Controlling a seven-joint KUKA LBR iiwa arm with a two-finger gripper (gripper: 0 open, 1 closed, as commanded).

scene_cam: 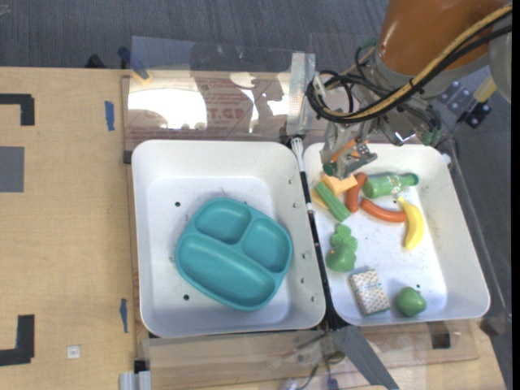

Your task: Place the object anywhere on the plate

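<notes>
A teal divided plate (236,252) lies in the left bin (154,169). Toy foods sit in the right bin (463,258). My gripper (346,158) hangs low over that bin's far left corner, right above an orange piece (344,185) and a yellow-green strip (329,198). Next to these lie a green vegetable (390,185), a curved orange-red piece (382,211) and a yellow banana (414,224). The wrist and cables hide the gripper's tips, so I cannot make out whether anything is held.
Nearer the front of the right bin lie a knobbly green piece (342,249), a speckled block (370,291) and a small green fruit (411,301). A ridge (309,218) where the two bin walls meet separates the bins. The arm's orange band (439,15) looms at the upper right.
</notes>
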